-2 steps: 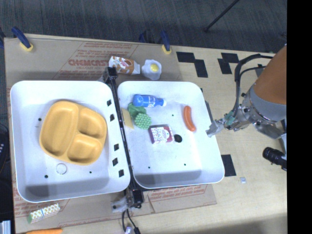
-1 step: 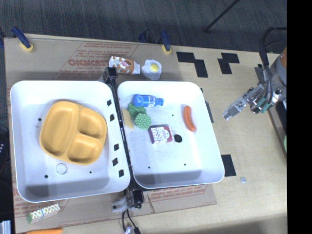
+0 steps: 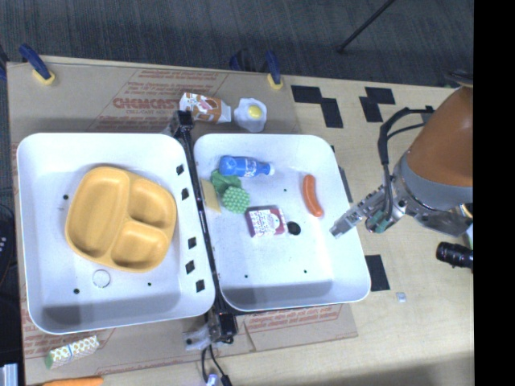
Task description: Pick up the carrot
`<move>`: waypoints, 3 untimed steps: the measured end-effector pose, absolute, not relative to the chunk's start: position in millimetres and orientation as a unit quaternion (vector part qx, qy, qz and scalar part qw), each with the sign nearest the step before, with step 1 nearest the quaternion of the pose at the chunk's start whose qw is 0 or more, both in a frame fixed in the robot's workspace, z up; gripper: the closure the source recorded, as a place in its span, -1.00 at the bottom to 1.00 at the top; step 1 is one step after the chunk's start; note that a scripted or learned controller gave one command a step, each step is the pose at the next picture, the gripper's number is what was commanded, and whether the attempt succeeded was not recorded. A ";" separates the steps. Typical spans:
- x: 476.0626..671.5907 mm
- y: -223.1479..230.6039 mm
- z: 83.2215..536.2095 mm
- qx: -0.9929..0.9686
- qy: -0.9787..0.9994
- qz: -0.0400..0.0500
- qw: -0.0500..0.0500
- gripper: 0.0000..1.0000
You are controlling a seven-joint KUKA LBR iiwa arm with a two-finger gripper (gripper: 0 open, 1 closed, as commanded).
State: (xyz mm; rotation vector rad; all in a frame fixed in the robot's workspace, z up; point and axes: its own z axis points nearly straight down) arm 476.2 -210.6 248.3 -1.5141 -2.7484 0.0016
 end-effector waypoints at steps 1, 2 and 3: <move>477.1 -211.3 340.6 -0.343 -0.939 0.001 -0.001 1.00; 477.0 -210.3 329.9 -0.127 -0.992 0.000 0.000 1.00; 477.1 -211.1 365.2 -0.013 -1.000 0.001 -0.001 1.00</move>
